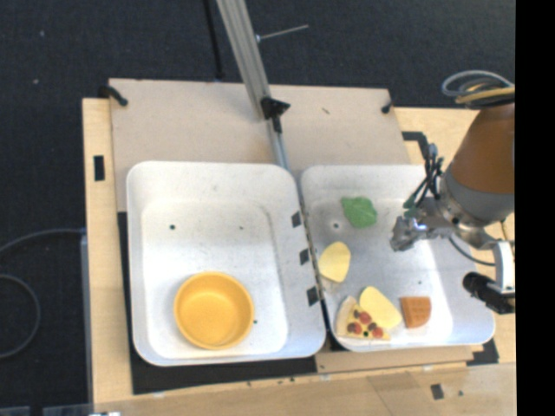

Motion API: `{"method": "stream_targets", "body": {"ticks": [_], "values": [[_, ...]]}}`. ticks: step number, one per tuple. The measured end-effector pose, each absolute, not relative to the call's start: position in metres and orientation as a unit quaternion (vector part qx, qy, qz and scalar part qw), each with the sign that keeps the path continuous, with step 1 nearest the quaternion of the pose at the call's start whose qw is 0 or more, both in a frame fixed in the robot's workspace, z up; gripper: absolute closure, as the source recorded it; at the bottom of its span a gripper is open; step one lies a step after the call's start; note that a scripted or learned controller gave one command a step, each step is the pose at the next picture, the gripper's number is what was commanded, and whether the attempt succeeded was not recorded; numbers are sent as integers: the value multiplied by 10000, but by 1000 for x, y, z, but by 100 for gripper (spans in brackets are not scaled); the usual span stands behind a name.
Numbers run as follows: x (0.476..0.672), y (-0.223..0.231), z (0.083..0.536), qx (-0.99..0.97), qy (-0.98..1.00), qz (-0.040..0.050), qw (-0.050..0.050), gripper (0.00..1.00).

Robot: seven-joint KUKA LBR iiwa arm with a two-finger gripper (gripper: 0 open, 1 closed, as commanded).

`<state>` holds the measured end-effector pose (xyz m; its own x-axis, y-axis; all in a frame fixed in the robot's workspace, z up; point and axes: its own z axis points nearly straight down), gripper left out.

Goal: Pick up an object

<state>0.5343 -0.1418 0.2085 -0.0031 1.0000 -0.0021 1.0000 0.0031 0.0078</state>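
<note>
Pincer point(402, 235) hovers over the right bin point(451, 328), grip state unclear (blurred); best centre it above the green piece point(358, 211) before descending.

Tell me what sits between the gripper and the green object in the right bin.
Nothing visible. The gripper hangs over the right bin, and only bare white bin floor shows between it and the green object to its left in the view. The yellow pieces lie lower, off that line.

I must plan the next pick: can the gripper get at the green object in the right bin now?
Probably yes: the green object lies alone on the bin floor, and the gripper hangs just beside it with nothing between them.
</note>
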Motion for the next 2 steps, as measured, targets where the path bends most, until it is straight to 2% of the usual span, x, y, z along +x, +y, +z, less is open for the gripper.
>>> {"method": "stream_targets", "body": {"ticks": [2], "values": [[536, -48, 217, 7042, 7100, 20, 10, 100]]}}
